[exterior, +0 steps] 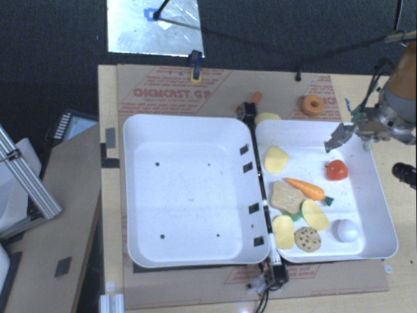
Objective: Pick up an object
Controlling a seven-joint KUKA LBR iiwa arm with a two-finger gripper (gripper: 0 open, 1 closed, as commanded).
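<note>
Two white bins sit on the worktop point(156, 83); the right bin point(374, 194) holds one tomato point(336, 169), one carrot point(305, 188), one cookie point(307, 239) and one white ball point(346, 229). Whether the gripper's point(339, 137) fingers are spread, I cannot tell; it hangs above the tomato, nothing visibly gripped.

Tan counter point(365, 266), carrying two white bins side by side: left bin point(189, 194) and right bin point(374, 220). Near the far edge, a doughnut point(313, 105); beside it, partly hidden behind the bins, perhaps a pale yellow piece point(267, 117).
</note>
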